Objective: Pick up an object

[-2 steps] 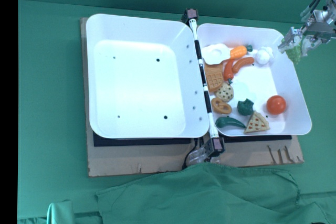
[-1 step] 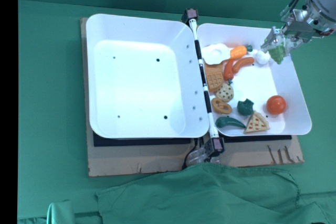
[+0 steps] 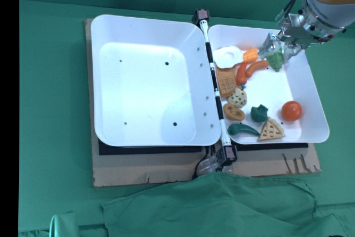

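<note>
My gripper (image 3: 278, 50) hangs over the far part of the right bin (image 3: 310, 98), with its fingers closed around a green leafy vegetable piece (image 3: 274, 60) that looks lifted just off the bin floor. Beside it lie a small orange carrot (image 3: 250, 54), a white fried egg (image 3: 228, 56) and a red sausage (image 3: 250, 69). Nearer the front are a waffle (image 3: 226, 85), a spotted cream piece (image 3: 237, 98), a brown ring (image 3: 233, 112), a dark green pepper (image 3: 258, 113), a red tomato (image 3: 291, 111), a pizza slice (image 3: 271, 130) and a green chili (image 3: 242, 129).
The left bin (image 3: 105, 36) stands next to the right one, joined along a black-and-white divider (image 3: 213, 83). Both rest on a cardboard sheet (image 3: 144, 172) over green cloth. A fold of green cloth (image 3: 222, 202) lies at the front.
</note>
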You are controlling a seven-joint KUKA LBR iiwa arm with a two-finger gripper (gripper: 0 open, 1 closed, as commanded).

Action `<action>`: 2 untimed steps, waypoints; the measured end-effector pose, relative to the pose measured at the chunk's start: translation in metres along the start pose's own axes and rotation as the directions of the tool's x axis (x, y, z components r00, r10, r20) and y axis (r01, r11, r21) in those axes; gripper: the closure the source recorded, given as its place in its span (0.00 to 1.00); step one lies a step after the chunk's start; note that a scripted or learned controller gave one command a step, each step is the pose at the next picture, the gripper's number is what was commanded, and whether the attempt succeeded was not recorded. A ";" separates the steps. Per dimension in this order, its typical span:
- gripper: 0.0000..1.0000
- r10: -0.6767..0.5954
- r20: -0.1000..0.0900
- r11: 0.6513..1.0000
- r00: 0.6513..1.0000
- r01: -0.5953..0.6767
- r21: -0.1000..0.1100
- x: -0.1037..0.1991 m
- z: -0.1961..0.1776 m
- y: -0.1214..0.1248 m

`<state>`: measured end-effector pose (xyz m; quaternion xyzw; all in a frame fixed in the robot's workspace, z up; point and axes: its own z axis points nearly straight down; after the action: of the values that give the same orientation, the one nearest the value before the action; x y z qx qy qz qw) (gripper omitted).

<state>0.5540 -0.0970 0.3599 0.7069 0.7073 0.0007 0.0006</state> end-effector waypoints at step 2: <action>1.00 -0.001 -0.001 1.000 1.000 0.001 -0.003 0.098 0.010 0.011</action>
<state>0.5650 0.0010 0.3497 0.7064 0.7078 0.0020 0.0015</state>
